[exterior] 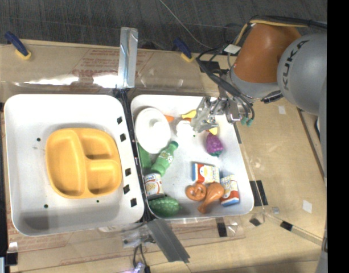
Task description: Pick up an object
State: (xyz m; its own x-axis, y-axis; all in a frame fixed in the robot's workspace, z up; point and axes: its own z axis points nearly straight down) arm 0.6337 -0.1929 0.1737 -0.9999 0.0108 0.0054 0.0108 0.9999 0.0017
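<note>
My gripper (204, 120) hangs over the upper part of the right bin (245, 169), its metal fingers pointing down-left toward a small yellow and orange item (187, 116). Just below it lies a purple grape bunch (214, 145). A white bowl (151, 129) sits at the bin's upper left, with a green bottle (164, 158) beneath it. Lower down are a small carton (205, 173), a brown roast chicken toy (205, 194), a can (154, 185), a green vegetable (164, 206) and a small box (230, 189). I see nothing between the fingers.
The left bin (20, 129) holds a yellow divided tray (83, 162). A metal divider strip (128, 56) rises between the bins at the back. The grey arm with its orange band (265, 50) reaches in from the upper right.
</note>
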